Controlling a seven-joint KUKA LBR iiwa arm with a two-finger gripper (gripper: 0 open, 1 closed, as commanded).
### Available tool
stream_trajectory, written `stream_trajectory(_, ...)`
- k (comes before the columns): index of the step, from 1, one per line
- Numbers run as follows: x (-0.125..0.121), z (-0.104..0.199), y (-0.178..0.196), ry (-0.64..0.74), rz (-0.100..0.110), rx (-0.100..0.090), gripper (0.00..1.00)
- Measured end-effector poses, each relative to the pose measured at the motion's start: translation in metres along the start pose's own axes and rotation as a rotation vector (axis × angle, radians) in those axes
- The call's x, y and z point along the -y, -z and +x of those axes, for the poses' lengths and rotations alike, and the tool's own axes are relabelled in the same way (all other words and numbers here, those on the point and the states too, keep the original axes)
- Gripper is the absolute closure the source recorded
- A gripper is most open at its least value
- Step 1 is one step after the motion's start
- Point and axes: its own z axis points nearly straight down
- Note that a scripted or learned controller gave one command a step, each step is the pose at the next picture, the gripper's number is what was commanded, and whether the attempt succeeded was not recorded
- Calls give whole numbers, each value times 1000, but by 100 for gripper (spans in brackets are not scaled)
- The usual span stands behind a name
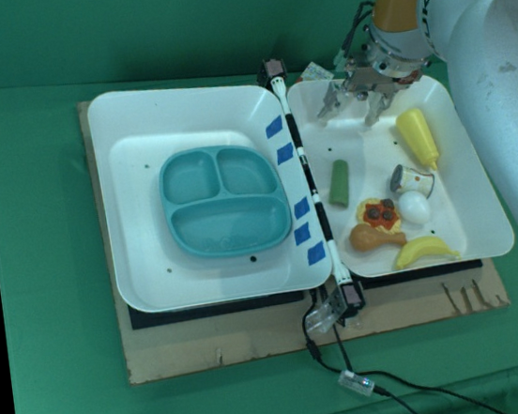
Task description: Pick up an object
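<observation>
Pincer [352, 107]: upper right of frame, over right bin [489, 228], fingers spread, nothing held. Yellow bottle [417, 136] just right of it; green cylinder [338, 183] below, standing apart. We judge cylinder easiest target: centre over it, descend straight, close across narrow width.

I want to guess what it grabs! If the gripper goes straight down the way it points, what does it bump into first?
Probably just the bare floor of the right bin. The gripper hangs above its far end; depth is hard to judge.
</observation>
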Motion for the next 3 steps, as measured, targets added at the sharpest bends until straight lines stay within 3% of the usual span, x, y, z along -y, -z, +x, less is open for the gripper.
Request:
stream_trajectory(2,0,-1,0,-1,0,-1,0)
stream_trajectory(3,-2,12,17,4,-1,-27,100)
